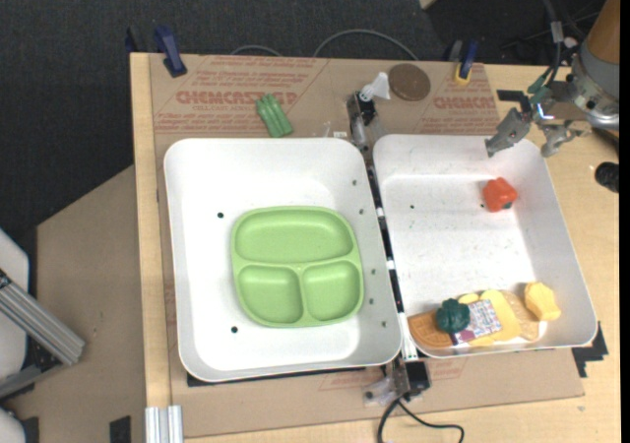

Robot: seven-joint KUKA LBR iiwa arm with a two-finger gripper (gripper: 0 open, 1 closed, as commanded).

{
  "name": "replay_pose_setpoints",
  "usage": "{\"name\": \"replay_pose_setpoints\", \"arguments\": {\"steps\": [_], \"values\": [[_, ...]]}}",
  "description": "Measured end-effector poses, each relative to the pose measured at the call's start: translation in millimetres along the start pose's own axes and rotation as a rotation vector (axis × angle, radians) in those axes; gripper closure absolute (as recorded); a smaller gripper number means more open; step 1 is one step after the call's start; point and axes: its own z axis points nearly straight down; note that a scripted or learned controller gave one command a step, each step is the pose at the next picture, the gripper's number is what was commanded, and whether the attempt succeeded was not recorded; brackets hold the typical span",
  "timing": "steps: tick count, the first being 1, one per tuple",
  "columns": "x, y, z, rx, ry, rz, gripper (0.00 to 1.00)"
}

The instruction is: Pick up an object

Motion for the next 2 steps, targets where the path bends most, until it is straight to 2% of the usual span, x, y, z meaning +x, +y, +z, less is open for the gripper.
{"name": "replay_pose_setpoints", "arguments": {"steps": [1,2], "values": [[-43,23,165,0.009,0.016,0.001,0.0],[-43,24,148,-0.001,0.001,-0.003,1.0]]}}
